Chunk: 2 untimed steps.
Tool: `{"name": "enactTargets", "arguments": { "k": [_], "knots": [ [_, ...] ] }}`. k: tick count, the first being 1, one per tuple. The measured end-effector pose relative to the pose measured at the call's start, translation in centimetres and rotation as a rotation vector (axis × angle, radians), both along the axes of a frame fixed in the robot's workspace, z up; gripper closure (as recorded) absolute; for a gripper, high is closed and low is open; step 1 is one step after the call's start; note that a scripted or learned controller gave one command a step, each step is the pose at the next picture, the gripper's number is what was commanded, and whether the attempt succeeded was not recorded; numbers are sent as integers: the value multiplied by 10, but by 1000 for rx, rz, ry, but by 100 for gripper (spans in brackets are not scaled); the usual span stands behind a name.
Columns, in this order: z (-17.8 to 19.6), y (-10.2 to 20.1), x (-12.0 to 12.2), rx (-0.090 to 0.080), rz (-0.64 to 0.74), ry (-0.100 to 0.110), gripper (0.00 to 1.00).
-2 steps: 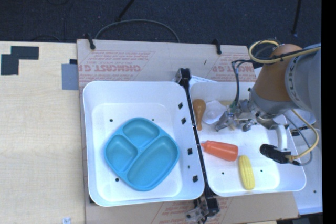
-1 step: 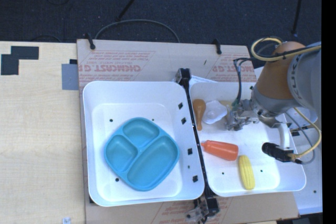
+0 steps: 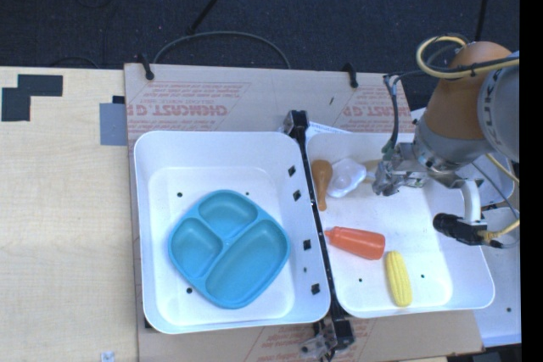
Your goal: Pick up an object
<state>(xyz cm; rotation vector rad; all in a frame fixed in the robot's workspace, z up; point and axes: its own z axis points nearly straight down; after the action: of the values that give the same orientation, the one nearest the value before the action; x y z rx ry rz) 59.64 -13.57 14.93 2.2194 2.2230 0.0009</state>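
While the blue divided plate [image 3: 229, 247] fills the left bin [image 3: 153, 182], the right bin [image 3: 450, 284] holds a carrot [image 3: 356, 242], corn cob [image 3: 398, 277], and clear piece [image 3: 346, 177]; the gripper [image 3: 389, 180] hovers just beside it, grip state unclear.

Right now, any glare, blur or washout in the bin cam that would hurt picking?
Camera view: soft overall, fine detail smeared around the gripper. The pale object nearly blends into the white right bin. The carrot, corn and blue plate stand out clearly. Shadows are soft, with no hard glare.
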Motion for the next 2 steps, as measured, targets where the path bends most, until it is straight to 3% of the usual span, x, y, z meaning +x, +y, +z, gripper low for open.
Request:
{"name": "enactTargets", "arguments": {
  "k": [2],
  "knots": [
    [107, 7, -4, -1, 0, -2, 100]
  ]
}}
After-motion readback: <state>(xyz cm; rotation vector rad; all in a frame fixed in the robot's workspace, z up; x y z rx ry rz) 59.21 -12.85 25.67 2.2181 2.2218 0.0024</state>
